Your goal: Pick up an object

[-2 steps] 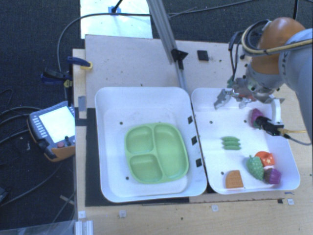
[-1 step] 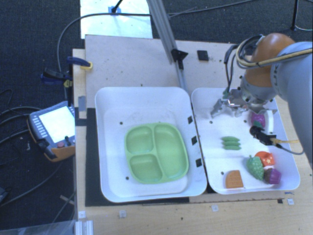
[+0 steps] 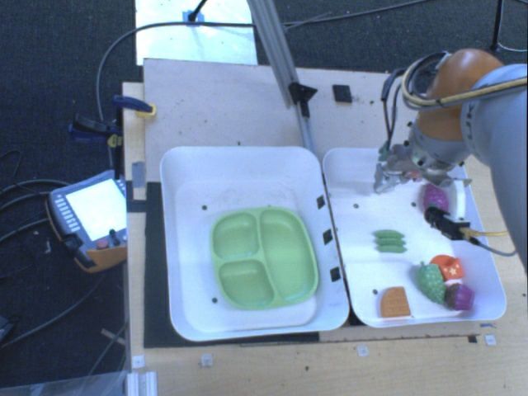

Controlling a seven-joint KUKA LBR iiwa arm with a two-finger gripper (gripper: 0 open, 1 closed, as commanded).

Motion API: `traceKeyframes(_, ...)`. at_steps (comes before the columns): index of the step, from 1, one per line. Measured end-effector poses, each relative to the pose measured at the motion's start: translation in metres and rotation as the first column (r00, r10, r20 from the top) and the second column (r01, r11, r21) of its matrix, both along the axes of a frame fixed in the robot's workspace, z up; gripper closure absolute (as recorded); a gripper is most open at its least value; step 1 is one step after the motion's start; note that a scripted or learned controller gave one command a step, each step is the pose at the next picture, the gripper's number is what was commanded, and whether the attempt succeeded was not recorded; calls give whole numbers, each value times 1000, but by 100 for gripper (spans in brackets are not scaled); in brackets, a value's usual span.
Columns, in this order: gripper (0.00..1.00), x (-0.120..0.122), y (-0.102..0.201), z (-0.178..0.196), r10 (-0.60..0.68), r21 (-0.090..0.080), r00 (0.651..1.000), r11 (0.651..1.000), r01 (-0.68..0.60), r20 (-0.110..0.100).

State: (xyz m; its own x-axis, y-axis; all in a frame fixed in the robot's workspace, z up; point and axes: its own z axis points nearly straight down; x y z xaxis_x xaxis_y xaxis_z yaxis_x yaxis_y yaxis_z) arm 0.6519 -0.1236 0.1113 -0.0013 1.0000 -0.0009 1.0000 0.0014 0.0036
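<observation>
Gripper (image 3: 388,180) is hanging over the upper part of the right bin (image 3: 356,165), fingers pointing down at bare white floor, and honestly I cannot tell how far apart they are sitting; nothing is showing between them. Just to its right a purple object (image 3: 435,197) is lying partly under the wrist. Nearer the middle, green pea pods (image 3: 389,240) are resting alone. Down in the near right corner, a green leafy vegetable (image 3: 430,281), a red tomato (image 3: 446,266) and a purple piece (image 3: 460,296) are crowding together, with an orange slice (image 3: 395,303) just beside them. Over in the left bin (image 3: 186,172), a green divided tray (image 3: 264,256) is sitting.
</observation>
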Motion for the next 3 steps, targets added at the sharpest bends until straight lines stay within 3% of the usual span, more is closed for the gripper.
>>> traceKeyframes(2,100,5,-10,123,3,0,1000,1000,-3,4)
traceKeyframes(3,100,7,-10,163,3,0,1000,1000,-3,3)
